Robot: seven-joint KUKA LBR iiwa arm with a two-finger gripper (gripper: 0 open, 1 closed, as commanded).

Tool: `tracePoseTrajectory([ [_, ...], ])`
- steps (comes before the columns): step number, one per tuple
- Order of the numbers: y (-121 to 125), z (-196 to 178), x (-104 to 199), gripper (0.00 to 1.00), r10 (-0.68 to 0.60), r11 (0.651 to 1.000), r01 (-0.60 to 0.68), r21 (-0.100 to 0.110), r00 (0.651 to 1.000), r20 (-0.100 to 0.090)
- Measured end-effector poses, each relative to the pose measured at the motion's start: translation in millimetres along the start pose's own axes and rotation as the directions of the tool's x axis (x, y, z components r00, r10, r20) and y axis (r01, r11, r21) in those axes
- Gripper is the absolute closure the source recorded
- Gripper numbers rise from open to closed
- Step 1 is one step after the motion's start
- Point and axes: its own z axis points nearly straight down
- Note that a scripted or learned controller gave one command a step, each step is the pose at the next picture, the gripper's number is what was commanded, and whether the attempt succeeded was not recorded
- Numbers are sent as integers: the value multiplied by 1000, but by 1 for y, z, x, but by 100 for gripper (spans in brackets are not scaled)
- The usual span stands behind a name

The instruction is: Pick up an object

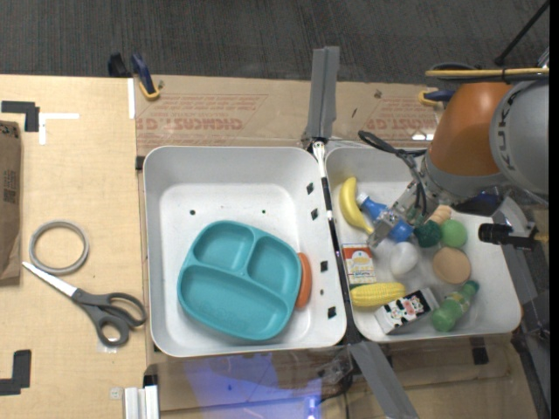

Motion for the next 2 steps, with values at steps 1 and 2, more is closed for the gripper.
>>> tracePoseTrajectory([
  [1,1,-10,-1,100,-3,1000,3,-1,1000,3],
  [2,46,-139,19,100,239,971,-239,2,971,0],
])
